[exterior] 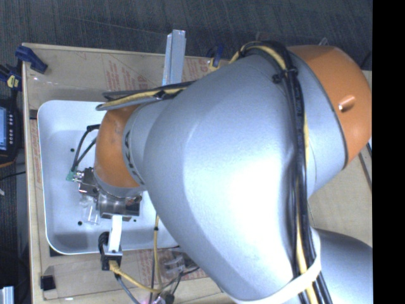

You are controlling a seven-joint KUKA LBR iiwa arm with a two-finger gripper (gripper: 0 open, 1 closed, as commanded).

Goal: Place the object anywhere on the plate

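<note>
The object's place cannot be told, since the grey arm (240, 170) covers most of the table (35, 68) and reaches across the left white bin (47, 170). The end effector (93, 209) sits low over that bin's floor, just below the orange band (111, 147) at the wrist. Whether it is apart, together or clamped on anything cannot be told from this slant. A blue clamp (28, 57) grips the table's far left corner.

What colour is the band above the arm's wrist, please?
Orange; the band shows best in the camera view, just above the end effector over the white bin.
</note>
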